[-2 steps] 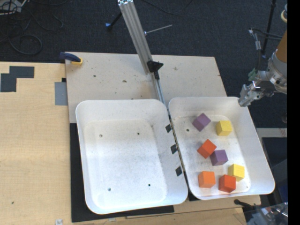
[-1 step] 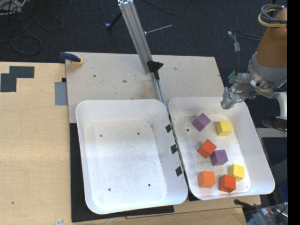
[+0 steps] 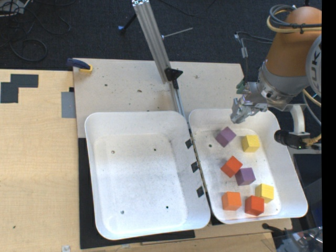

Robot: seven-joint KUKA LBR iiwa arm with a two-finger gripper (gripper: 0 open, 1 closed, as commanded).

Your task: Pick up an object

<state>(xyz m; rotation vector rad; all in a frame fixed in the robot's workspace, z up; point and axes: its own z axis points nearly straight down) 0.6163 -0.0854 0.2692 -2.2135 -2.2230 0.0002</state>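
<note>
Jaws (image 3: 242, 112), whose opening I cannot tell, hover over the right bin's (image 3: 294, 196) upper edge at right of frame, with the nearest purple cube (image 3: 226, 136) just below-left of them.

Camera position: fixed above the bench (image 3: 131, 85), well back from it.
Facing: down at a slant, taking in both the left bin (image 3: 97, 140) and the right bin (image 3: 286, 156) whole.
Nearness: distant enough to include dark floor beyond the bench.
Arm (image 3: 291, 51) entry: right of the bench.
</note>
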